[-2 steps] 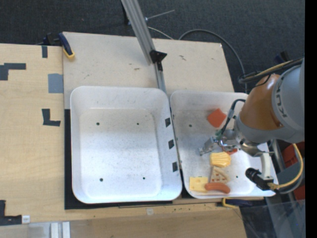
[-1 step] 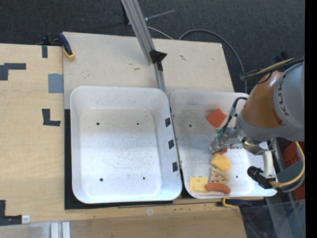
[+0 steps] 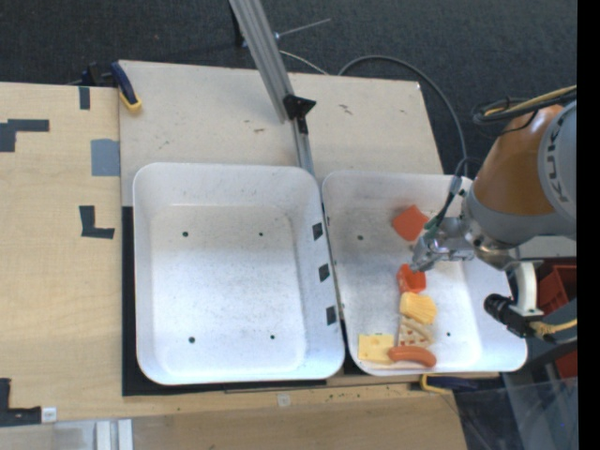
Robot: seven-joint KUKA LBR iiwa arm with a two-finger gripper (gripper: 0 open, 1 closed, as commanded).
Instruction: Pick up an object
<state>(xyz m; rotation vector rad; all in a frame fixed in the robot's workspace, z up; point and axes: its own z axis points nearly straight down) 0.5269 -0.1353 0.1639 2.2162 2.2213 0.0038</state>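
Gripper low over the right bin, just above a small red piece

The gripper (image 3: pixel 424 256) reaches in from the right and sits over the right bin (image 3: pixel 367 204), its tip down among the toy food pieces. The fingers are too small and too dark against the wrist to tell whether they are apart or closed, and nothing can be seen held between them.

Directly below the tip, touching or almost touching it, lies a small red piece (image 3: pixel 411 278). Whether the fingers are around it or only beside it cannot be made out. Just up and to the left of the tip lies an orange block (image 3: pixel 409 222), close to the gripper but apart from the red piece.

Farther down from the tip, past the red piece, sits a yellow chunk (image 3: pixel 419 307), and below that a pale cracker-like piece (image 3: pixel 411 331) with a red sausage (image 3: pixel 412 354) lying across its lower edge. To the lower left of the gripper, at the bin's near rim, rests a flat yellow slice (image 3: pixel 375 348). These pieces form a loose column running from the tip toward the near edge of the bin.

Well off to the gripper's left stands the left bin (image 3: pixel 150 251), its floor speckled with dark marks. Behind the gripper, toward the right, rises the arm's orange band (image 3: pixel 511 167) above the grey wrist. An aluminium pole (image 3: pixel 267 50) slants up well beyond the bins, up and left of the gripper
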